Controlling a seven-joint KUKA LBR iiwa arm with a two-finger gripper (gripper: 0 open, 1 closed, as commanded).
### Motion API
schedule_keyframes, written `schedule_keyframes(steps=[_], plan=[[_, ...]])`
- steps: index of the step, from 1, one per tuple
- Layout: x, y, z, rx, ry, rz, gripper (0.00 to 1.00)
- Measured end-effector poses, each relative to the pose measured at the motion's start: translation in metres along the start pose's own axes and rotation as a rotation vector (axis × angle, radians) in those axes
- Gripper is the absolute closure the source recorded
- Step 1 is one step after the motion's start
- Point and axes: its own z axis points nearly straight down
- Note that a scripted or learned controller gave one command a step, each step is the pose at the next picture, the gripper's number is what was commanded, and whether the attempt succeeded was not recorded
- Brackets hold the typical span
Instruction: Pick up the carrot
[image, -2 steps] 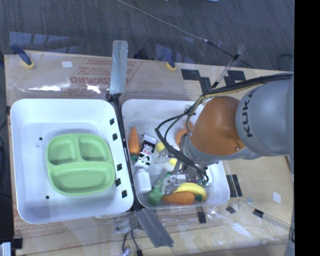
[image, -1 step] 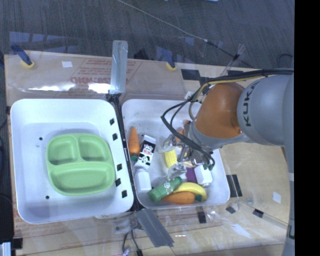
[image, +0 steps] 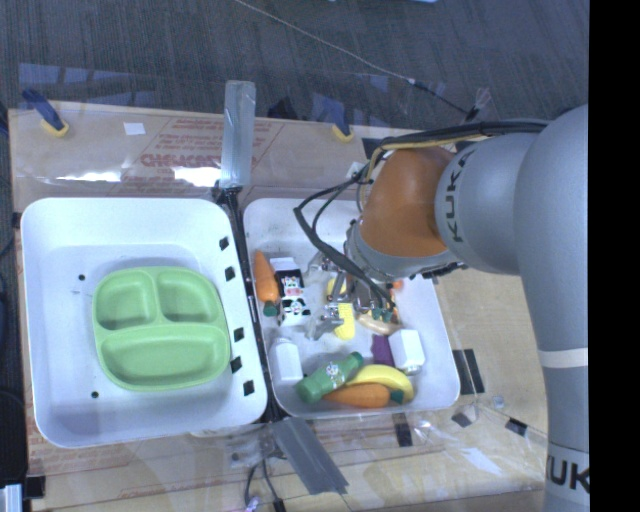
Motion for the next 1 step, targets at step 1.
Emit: schedule_keyframes(steps=[1], plan=[[-0.0567,0.0218,0.0034,-0.01,0.009,0.042,0.0]])
